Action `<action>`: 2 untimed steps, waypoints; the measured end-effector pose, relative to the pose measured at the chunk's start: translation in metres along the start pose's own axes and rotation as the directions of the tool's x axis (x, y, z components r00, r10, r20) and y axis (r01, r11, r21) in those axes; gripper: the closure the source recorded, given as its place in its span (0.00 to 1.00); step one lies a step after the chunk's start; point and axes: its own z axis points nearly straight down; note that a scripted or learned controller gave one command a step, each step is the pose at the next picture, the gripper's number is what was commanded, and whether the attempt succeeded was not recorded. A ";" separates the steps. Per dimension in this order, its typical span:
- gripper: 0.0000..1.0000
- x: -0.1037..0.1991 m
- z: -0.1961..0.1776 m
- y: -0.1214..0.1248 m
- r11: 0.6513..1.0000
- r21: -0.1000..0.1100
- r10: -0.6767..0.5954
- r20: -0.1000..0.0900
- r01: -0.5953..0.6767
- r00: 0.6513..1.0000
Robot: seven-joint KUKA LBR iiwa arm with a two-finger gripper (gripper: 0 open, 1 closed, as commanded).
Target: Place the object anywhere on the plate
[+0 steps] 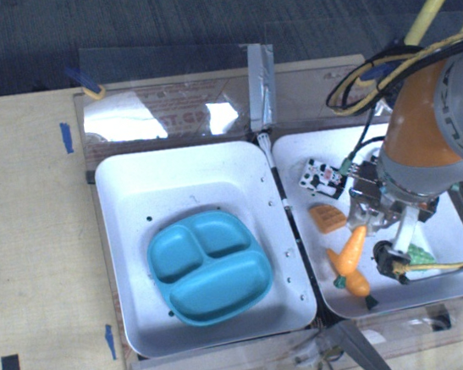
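Where gripper (363, 223) hovers: carrot (351, 260), orange wedge (329, 217), patterned block (318, 176).

Arm (428, 122) reaches in from right, wrist angled down-left

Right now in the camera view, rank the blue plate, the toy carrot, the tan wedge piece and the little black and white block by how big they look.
1. Blue plate, largest by far.
2. Toy carrot.
3. Tan wedge piece and little black and white block: they look about alike, so I won't rank them.
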 end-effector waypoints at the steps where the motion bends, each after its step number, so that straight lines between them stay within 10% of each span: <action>1: 1.00 0.076 0.000 -0.047 0.987 -0.002 -0.159 -0.001 0.159 0.987; 2: 1.00 0.123 0.048 -0.097 0.987 0.003 0.161 0.001 -0.161 0.987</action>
